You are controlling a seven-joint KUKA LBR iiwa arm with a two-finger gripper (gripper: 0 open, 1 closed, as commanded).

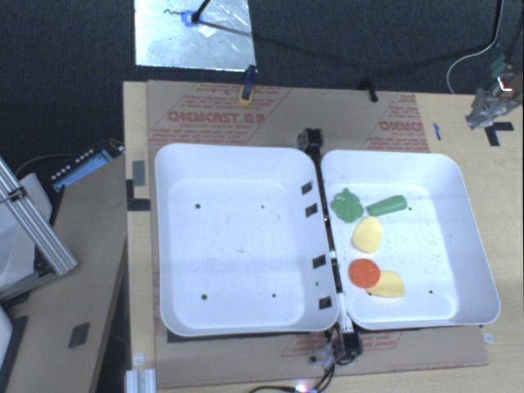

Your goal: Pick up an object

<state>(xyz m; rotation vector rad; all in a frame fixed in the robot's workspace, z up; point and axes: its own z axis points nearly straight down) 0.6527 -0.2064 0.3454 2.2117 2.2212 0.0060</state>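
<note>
The right bin holds all the candidates in a loose cluster toward its left half: a green lumpy piece touching a green cylinder, a pale yellow oval just below them, then an orange disc touching a yellow wedge nearest the front wall. The left bin shows bare white floor. They look like small toy foods, probably light, stiff plastic with smooth, rather slippery skins, though the view is too coarse to be sure of the material. The green cylinder seems the easiest to take: pinch it across its narrow width at mid-length, where the sides run parallel. The rounded oval and the flat disc could squirt out of a pinch. At the upper right corner the claw sits well apart from both bins, above the tabletop; I cannot tell how it is set, and nothing is seen in it. Red lettering on the cardboard sheet under the bins appears to read "CHEMCAST GP", repeated at the right and along the front edge, where it is partly hidden.
</note>
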